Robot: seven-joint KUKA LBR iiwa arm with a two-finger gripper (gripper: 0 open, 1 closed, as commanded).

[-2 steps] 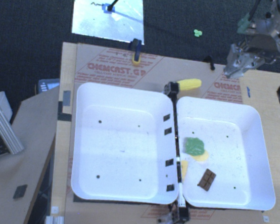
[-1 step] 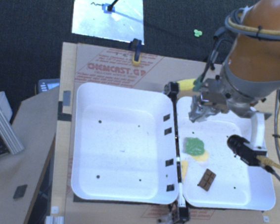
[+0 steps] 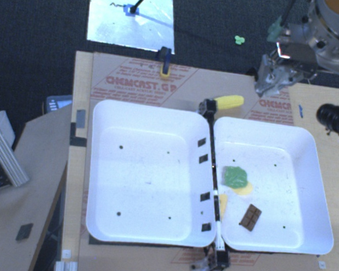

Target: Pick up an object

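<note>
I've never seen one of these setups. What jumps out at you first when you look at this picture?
Two shallow white bins sit side by side on the bench, and the right bin holds the only bright things: a green lump on a yellow piece, with a brown block nearer the front. The gripper hangs above the bench behind that bin, and a yellow-handled tool lies behind the seam between the bins.

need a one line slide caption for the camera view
KUKA arm's gripper hovers above the bench behind the right bin, which holds a green object, a brown block and yellow pieces.
</note>
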